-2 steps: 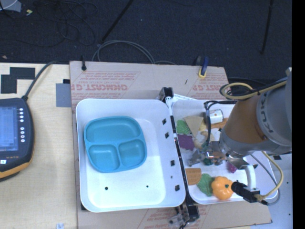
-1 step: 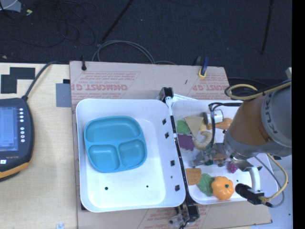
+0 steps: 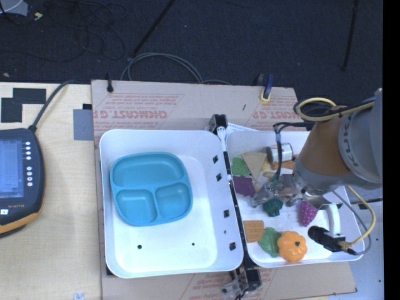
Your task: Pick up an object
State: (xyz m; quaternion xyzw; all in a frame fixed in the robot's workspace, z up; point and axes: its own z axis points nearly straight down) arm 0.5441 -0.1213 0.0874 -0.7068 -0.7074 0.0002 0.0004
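Orange pumpkin toy (image 3: 292, 245) lies just in front of the pincer (image 3: 273, 189), which dips into the right bin (image 3: 350, 255) beside a dark green toy (image 3: 272, 207); whether it is apart or together, I cannot tell

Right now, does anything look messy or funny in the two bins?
Nothing looks broken or spilled. The right bin is just crowded: toy foods lie jumbled together, like the orange pumpkin, the purple grapes and a tan cracker. The blue tray lies flat in the left bin, turned slightly askew to its walls.
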